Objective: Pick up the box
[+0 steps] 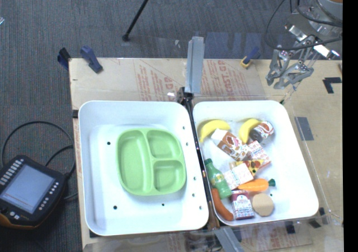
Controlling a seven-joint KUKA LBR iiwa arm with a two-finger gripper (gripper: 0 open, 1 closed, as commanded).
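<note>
Hanging over the bench beyond the right bin's (291,133) far right corner, the gripper (286,74) points down with its fingers spread and nothing between them — the grey arm (319,7) slants up and away from it toward the top right. Well below it, inside the right bin, the box (229,143) lies near the middle, between two bananas (211,128) and just beside other small cartons (254,158). Left of that bin, a green divided plate (151,161) sits in the left bin (92,133).
</note>
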